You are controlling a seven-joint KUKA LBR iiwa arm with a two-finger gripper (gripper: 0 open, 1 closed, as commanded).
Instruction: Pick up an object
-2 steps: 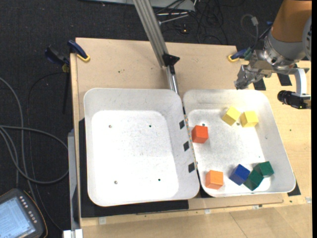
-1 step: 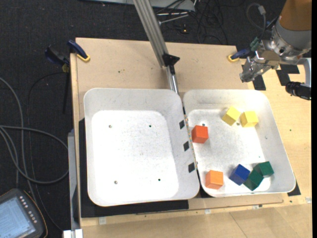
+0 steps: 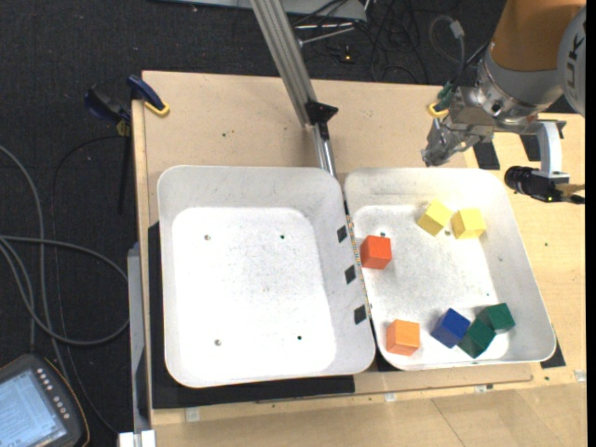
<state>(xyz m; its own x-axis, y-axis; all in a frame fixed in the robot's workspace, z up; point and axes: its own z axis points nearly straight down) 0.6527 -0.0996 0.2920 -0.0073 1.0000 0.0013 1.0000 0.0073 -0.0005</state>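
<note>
The right bin holds several small blocks. Two yellow blocks lie near its far side. A red-orange block sits by its left wall and an orange block near its front. A blue block and two green blocks cluster at the front right. My gripper hangs above the bin's far rim, up and behind the yellow blocks, with nothing visible between its fingers.
The left bin stands beside the right one. A slanted metal pole rises behind the bins. Clamps sit at the bench's far left corner. A black fitting juts over the right bin's far right rim.
</note>
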